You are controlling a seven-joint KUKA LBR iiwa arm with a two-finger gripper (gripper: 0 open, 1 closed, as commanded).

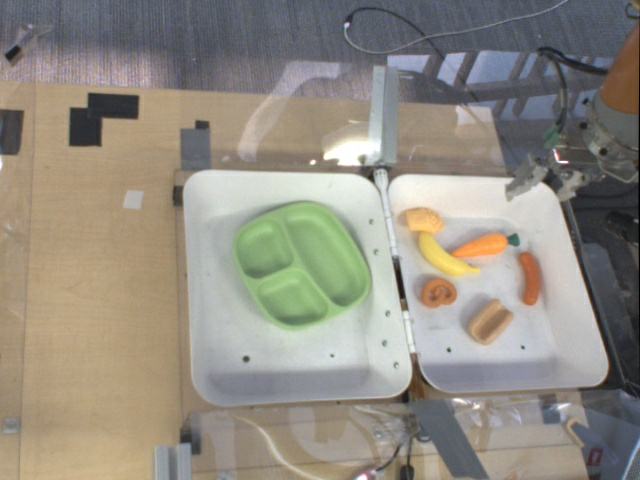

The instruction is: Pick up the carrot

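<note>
Looking down on the bench, you see two shallow white bins set side by side. In the right bin the carrot lies on its side in the upper middle, orange body pointing left and slightly down, its small green top at the right end. Just below and left of it, a yellow banana curves with its lower end close under the carrot's tip; whether the two touch you cannot tell. A pale bread-like piece sits at the banana's upper end, near the divider. Below the banana lies a small orange-brown ring-shaped piece, and to its right a tan bread roll. A reddish sausage lies upright in the view, well to the right of the carrot's green top. The left bin holds a green divided plate with three compartments, turned at a slant. Your gripper hovers at the upper right corner of the right bin, above its rim, well apart from the carrot, with nothing between its fingers; how wide they stand you cannot tell from here.
</note>
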